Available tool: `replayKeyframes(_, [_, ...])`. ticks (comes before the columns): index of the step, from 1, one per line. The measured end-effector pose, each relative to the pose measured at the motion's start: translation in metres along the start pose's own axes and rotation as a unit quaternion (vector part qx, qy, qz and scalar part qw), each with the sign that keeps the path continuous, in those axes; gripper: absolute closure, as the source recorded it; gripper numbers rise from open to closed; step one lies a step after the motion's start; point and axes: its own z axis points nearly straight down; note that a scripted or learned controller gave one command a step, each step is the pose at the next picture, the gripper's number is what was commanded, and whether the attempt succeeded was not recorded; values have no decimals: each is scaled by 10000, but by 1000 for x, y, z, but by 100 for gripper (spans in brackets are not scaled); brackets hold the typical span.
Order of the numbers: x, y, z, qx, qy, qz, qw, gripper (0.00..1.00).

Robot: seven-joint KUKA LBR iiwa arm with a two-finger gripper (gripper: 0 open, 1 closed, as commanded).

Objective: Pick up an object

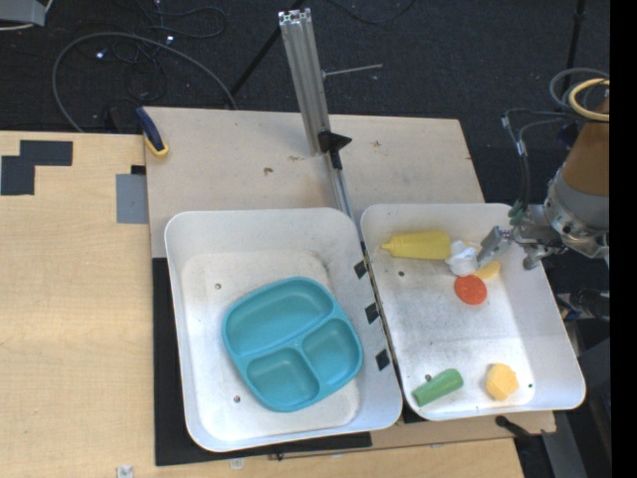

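Note:
The right bin (537, 312) holds a yellow oblong toy (418, 245) at its far side, a small white object (461, 259) beside it and a red-orange ball (471, 290) just below. A green cylinder (438, 386) and a yellow lump (502, 380) lie near the front edge. My gripper (513, 249) hangs over the bin's far right part, just right of the white object. Its fingers are spread, the left fingertip (491, 243) close to the white object, and nothing sits between them.
The left bin (199, 267) holds a teal divided plate (292, 342). An aluminium post (309, 78) stands behind the bins. A blue-and-yellow tool (152, 132) lies at the board's far left corner. Cables run over the dark floor behind.

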Motion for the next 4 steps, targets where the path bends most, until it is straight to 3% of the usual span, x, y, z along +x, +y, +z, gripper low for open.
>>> replayKeyframes(1, [2, -9, 60, 11, 7, 3, 10000, 0])
replayKeyframes(2, [1, -8, 83, -34, -7, 5, 10000, 0])
replayKeyframes(3, [0, -9, 75, -17, -2, 14, 10000, 100])
replayKeyframes(4, [4, -7, 32, -36, -6, 0, 10000, 100])
